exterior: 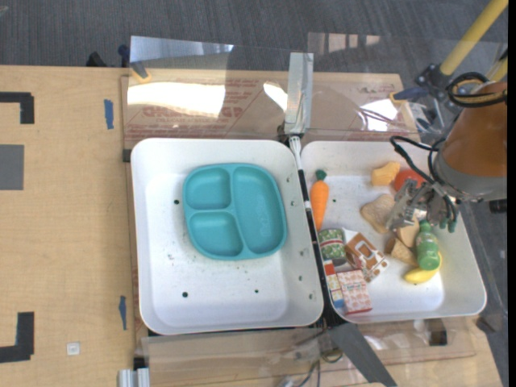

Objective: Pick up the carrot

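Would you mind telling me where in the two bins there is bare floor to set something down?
The left bin has bare floor in front of and left of the teal plate. In the right bin, floor is bare behind the carrot, toward the far wall. It is crowded around the gripper and the food boxes.

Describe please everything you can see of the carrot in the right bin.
The carrot is a small toy, looking like smooth plastic, with an orange tapered body and a dark green top. It lies flat on the floor of the right bin, close along the bin's left wall, green end toward the far side and tip toward the near side. Its tip ends just above the green packet. The end effector is apart from it, to the right.
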Robot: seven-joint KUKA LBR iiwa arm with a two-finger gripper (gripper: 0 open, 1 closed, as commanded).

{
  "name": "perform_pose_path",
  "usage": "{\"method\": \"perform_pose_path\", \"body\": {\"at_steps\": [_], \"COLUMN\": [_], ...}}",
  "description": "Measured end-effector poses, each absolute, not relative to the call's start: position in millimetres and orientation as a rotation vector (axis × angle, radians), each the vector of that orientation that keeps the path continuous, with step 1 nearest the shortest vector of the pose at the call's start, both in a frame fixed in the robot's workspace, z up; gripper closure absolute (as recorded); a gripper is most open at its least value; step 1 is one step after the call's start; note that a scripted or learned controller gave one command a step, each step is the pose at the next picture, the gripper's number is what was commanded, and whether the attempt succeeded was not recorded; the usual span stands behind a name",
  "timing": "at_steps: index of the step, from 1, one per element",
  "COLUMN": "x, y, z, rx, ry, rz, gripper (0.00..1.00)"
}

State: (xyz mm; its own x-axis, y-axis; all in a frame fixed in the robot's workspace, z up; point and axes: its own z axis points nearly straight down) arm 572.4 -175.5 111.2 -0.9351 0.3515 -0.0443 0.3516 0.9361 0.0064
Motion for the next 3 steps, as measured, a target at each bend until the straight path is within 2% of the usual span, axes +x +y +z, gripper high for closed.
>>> {"method": "perform_pose_path", "body": {"at_steps": [1,2,3], "x": [515.8,524.7,489.6], "y": [-166,-173,-216], "z": [104,152,111], "rx": [0.78,0.966,0.783], "ry": [3.044,2.98,3.041], "rz": [0.002,0.0,0.001], "gripper": [1.0,1.0,1.0]}}
